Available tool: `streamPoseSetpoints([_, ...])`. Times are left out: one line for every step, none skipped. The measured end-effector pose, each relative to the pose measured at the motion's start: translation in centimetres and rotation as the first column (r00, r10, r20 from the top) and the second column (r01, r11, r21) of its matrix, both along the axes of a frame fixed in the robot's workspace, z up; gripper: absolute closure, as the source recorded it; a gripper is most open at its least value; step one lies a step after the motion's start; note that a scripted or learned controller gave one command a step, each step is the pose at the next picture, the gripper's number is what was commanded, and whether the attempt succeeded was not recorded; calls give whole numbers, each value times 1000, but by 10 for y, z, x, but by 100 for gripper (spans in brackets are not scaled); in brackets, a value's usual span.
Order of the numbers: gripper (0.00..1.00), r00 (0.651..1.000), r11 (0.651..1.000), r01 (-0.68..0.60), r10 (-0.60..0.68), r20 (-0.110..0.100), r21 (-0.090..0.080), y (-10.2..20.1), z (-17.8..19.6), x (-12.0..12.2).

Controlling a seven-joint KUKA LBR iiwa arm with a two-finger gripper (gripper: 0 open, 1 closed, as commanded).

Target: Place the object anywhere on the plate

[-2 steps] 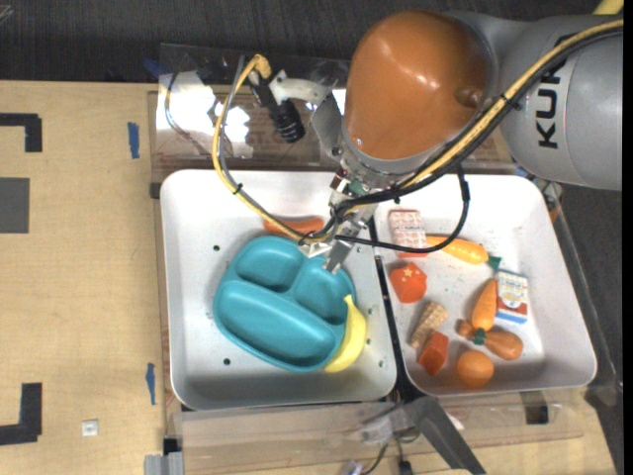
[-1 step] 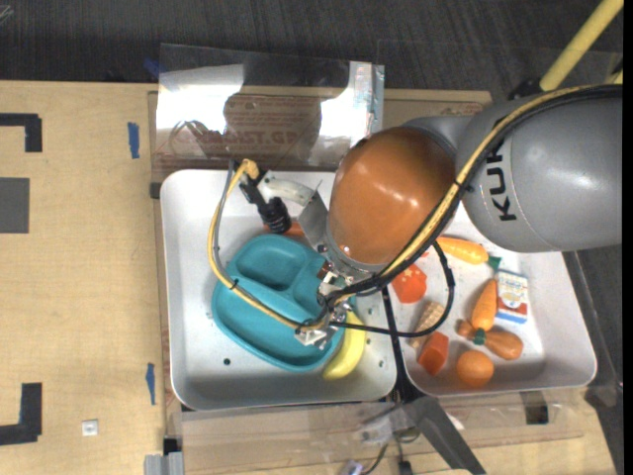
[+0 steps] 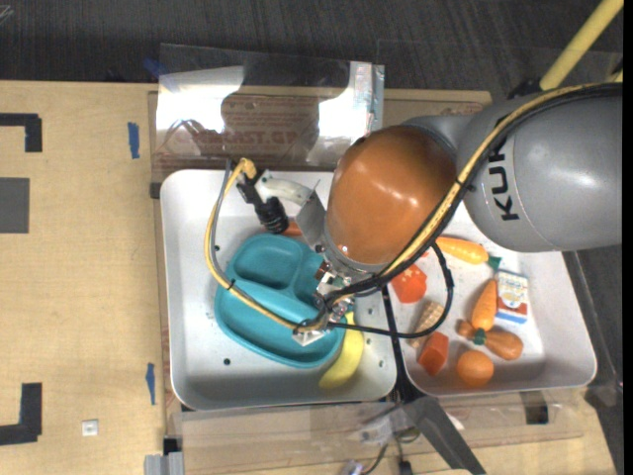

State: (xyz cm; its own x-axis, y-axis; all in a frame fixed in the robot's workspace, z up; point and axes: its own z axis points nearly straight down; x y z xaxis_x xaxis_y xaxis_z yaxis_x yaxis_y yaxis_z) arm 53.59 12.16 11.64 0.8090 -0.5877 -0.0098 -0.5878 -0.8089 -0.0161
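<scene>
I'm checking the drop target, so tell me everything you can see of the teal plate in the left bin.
The teal divided plastic plate lies flat in the left white bin, glossy, with raised ridges splitting it into compartments. The gripper hangs over its right side, and a yellow cable crosses it. A yellow banana-like piece sits at its lower right edge.

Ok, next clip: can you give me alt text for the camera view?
A grey KUKA arm reaches from the right over two white bins, its gripper low over a teal plate in the left bin. A yellow banana lies at the plate's near edge; the right bin holds toy carrots and other play food.
</scene>
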Motion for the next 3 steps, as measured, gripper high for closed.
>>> streamPoseSetpoints([100,999,999,-40,41,4,-15,-46,130,-13])
streamPoseSetpoints([100,991,991,-133,133,-7,-13,10,37,-38])
streamPoseSetpoints([100,958,958,-287,287,8,-18,-17,170,26])
